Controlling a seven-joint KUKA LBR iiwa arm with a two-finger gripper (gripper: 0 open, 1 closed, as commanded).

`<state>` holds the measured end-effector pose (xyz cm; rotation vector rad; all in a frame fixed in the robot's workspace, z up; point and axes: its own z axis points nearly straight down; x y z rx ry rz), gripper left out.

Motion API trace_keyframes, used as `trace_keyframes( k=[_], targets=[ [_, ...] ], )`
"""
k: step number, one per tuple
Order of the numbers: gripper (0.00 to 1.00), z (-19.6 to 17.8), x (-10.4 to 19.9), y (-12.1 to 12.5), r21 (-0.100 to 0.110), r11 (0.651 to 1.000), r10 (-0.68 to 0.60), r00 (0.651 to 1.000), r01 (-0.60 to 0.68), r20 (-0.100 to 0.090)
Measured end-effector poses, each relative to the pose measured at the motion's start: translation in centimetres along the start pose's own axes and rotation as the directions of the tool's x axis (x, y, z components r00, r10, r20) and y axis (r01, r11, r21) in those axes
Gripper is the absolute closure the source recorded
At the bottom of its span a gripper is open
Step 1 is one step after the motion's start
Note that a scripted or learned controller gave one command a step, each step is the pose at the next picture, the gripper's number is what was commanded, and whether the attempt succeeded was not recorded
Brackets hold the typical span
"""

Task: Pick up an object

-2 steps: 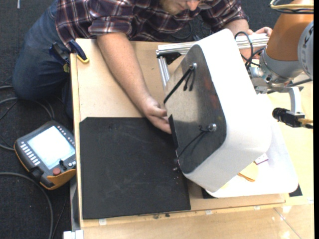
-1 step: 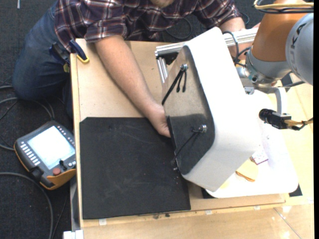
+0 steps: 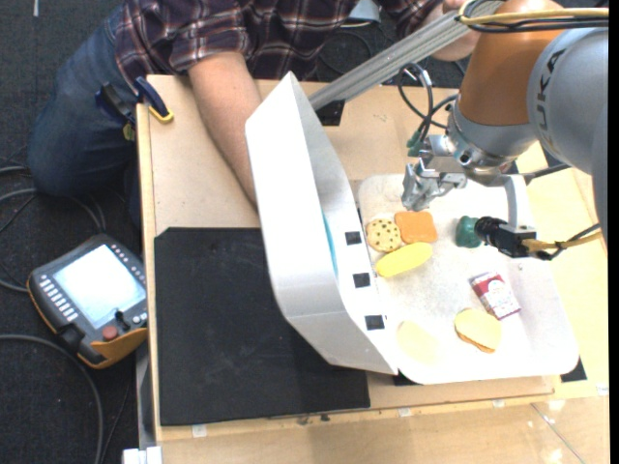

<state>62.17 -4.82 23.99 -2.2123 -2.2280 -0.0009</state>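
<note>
Hand (image 3: 418, 199) hovers just above orange toast (image 3: 417, 226).

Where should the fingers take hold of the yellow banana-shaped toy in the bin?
Grip the yellow banana-shaped toy across its narrow middle, coming straight down from above. It lies flat and long, with its right end free; the cookie and the orange piece crowd its upper side.

I watch through one fixed camera above the bench (image 3: 208, 177), looking down at a slant. The arm (image 3: 527, 75) reaches in from about two o'clock, the white bin (image 3: 522, 351) lies toward four o'clock, and a person leans in at twelve.
</note>
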Motion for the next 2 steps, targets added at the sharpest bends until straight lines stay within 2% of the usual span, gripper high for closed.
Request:
trace_keyframes(
  k=[2],
  targets=[
    [1.00, 1.8, 10.7, -2.8, 0.002, 1.000, -0.002, 1.000, 0.002, 0.000]
  ],
)
